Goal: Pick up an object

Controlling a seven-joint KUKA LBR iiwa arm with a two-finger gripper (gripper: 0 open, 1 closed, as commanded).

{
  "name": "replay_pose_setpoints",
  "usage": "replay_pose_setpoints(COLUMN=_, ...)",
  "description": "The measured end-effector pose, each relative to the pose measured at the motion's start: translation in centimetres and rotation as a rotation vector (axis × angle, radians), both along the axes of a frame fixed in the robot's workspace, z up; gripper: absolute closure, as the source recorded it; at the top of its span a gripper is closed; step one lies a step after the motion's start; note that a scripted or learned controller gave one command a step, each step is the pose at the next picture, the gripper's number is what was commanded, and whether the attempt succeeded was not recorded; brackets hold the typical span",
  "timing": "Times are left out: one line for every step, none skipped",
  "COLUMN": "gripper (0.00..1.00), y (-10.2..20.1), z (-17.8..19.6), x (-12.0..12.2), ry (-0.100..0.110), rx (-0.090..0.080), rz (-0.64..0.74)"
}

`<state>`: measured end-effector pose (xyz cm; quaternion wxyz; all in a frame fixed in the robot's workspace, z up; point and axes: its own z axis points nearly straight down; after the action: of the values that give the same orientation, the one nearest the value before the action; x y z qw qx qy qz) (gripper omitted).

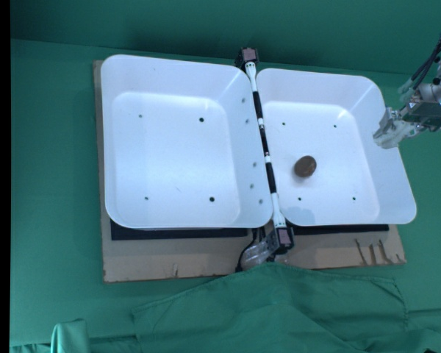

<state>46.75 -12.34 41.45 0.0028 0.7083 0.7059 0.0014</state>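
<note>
The gripper is hovering over the right rim of the right bin; whether it is released or clenched is unclear. A brown stone is lying mid-floor, well apart from every wall.

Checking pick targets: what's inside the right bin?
One small brown round object lies on the floor of the right bin, left of centre, plus a few dark dots. Nothing covers the floor; the gripper sits at the right rim.
</note>
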Motion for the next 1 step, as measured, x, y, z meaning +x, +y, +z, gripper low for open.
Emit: replay_pose_setpoints(gripper=1.00, y=-2.34, z=0.71, x=0.19, ry=-0.001, rx=-0.001, rz=-0.002)
